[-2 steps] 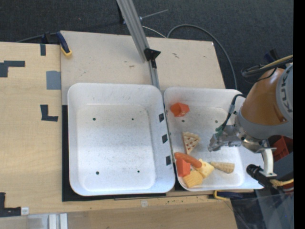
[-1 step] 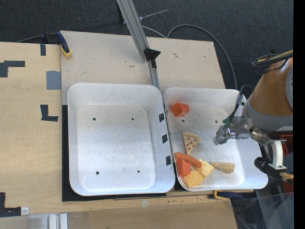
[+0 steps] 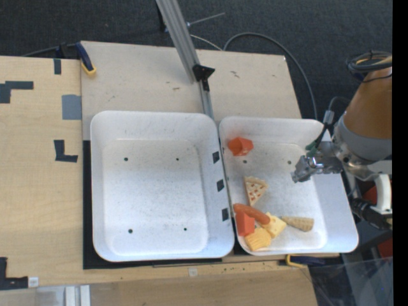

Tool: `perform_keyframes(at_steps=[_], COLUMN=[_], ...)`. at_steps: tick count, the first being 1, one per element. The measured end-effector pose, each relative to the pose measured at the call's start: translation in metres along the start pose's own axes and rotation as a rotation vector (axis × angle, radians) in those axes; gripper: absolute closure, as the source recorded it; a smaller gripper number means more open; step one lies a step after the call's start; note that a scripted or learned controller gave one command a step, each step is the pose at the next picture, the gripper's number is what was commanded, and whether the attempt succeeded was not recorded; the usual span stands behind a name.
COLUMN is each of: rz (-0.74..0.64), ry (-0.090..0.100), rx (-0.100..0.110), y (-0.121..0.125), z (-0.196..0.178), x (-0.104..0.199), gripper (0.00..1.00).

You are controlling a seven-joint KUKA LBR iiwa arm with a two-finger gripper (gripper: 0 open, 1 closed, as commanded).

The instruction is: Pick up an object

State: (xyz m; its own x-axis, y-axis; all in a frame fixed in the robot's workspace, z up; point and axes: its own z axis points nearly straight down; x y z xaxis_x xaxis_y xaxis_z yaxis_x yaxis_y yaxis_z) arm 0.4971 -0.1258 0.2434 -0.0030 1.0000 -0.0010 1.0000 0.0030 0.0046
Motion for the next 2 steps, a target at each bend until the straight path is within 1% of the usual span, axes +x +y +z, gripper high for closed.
perform_keyframes(at_steps=[1, 2], rz=[0.001, -0.004], ry=[0.000, 0.002], rx=[0.002, 0.006], y=[0.001, 0.006], z=[-0.037, -0.035], x=[0.000, 0.057], gripper=[1.00, 1.00])
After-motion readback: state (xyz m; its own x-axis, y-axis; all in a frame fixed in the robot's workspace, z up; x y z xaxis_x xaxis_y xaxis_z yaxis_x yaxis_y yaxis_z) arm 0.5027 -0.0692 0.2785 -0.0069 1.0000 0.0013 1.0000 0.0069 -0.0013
